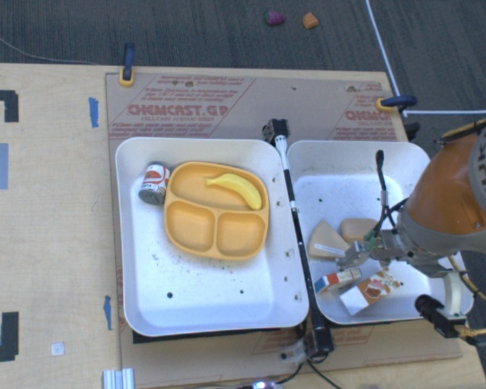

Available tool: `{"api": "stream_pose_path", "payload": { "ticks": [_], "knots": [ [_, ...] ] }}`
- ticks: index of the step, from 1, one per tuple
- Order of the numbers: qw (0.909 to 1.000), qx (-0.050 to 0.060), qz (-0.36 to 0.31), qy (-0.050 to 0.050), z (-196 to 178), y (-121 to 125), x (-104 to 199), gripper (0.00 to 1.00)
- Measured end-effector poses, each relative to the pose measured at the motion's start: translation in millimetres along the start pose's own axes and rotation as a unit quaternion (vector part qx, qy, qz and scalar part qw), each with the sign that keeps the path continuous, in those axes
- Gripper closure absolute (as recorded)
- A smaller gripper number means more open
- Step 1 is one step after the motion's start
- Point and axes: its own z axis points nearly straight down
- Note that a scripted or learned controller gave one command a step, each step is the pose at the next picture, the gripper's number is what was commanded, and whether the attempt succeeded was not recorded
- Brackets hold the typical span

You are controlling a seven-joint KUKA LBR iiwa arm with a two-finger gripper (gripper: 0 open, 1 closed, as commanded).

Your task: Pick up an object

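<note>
Red-and-white tube (338,281) lies flat just below the pincer (358,255).

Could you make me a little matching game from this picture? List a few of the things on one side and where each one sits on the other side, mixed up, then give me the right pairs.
Things:
1. banana
2. small can
3. claw
4. orange clamp

Places:
A. lying in the left bin, just outside the yellow tray's left edge
B. over the right bin, above a heap of small packets
C. in the top compartment of the yellow tray
D. on the back left corner of the brown board

Pairs: 1-C, 2-A, 3-B, 4-D
</note>
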Motion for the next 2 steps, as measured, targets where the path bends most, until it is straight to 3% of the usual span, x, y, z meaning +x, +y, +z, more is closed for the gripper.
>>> {"api": "stream_pose_path", "payload": {
  "ticks": [1,2],
  "knots": [
    [1.0000,-0.002,0.000,-0.001,-10.0,1.2,-0.1,1.00],
    [1.0000,-0.002,0.000,-0.001,-9.9,1.1,-0.1,0.00]
  ]
}}
